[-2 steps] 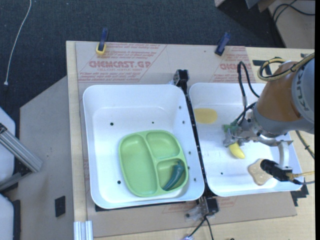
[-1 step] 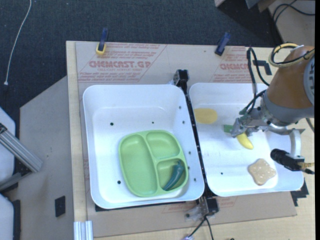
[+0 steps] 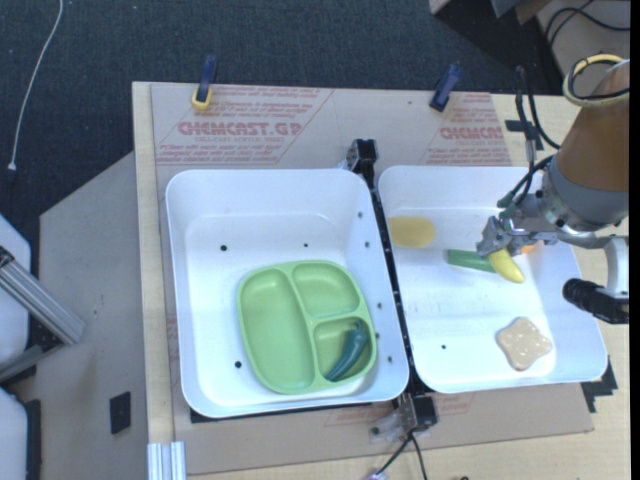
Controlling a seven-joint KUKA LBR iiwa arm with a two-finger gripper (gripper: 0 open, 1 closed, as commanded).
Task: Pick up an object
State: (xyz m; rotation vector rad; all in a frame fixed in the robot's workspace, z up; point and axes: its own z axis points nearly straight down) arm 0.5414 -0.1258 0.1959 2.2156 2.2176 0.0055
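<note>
Divided green plate [image 3: 290, 333] with teal pepper [image 3: 347, 353] in left bin [image 3: 190, 268]; hand [image 3: 505, 240] grip state unclear.

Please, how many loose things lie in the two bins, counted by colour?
Green: 2, the divided green plastic plate and the thin green stick
Teal: 1, the curved teal pepper
Yellow: 2, the pale yellow oval and the yellow corn-like piece
Beige: 1, the beige lumpy piece
Total: 6
</note>
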